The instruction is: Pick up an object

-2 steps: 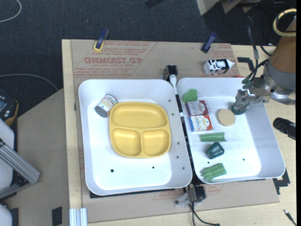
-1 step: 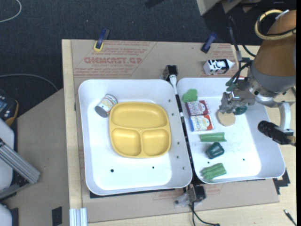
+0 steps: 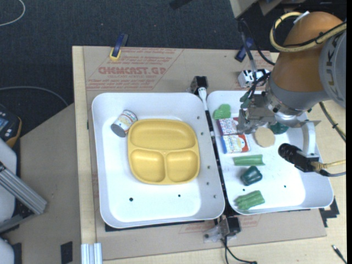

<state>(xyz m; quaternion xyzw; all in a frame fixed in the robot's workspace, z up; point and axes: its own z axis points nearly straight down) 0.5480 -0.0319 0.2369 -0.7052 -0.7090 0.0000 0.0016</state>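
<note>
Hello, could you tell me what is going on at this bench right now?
A KUKA arm reaches in from the right, its gripper low over the right bin, above a red-and-white packet. Green items and a tan disc lie close by in that bin. The left bin holds a yellow divided tray and a small can. Nothing visibly sits between its fingers yet.

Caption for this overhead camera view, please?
Gripper low over right bin among green toys; yellow tray and small can sit in left bin.
</note>
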